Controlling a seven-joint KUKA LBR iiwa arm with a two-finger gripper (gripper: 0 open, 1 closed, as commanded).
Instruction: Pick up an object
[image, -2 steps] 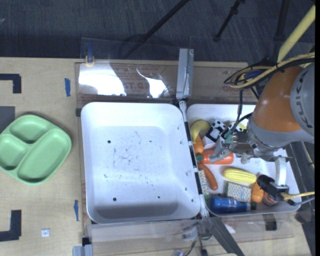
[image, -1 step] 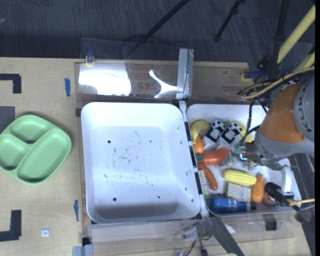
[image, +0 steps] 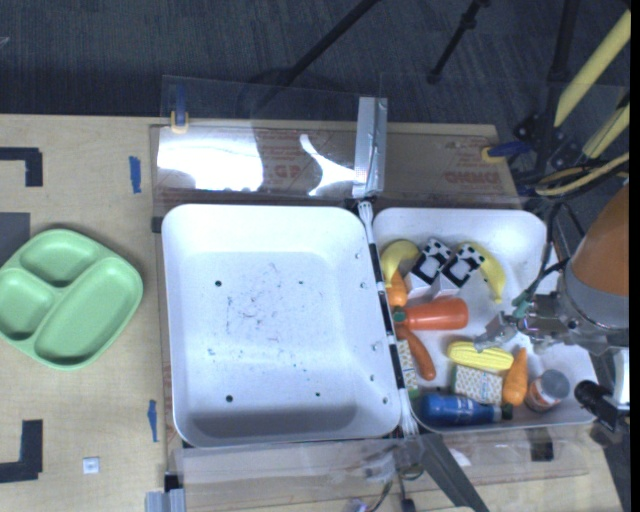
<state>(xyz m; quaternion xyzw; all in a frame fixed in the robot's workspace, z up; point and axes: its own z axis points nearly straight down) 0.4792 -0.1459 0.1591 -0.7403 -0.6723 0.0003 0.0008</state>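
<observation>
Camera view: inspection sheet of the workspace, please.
Surface: wooden bench bearing left bin and right bin.
Job's things: in the right bin, orange carrot, corn cob, blue bottle, banana, black-and-white dice.
Clutter: green divided plate left of the bins.
Tool: tool over the right bin, beside the corn; fingers unclear.
Cables: yellow and black cables upper right.
Surroundings: dark floor, stand legs.

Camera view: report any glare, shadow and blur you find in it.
Camera view: strong white glare on the clear panel behind the left bin; soft shadow along that bin's near wall; the right bin is evenly lit, its toys sharp enough to tell apart; the arm at the right edge looks slightly soft, and the pincer is small and hard to read.
</observation>
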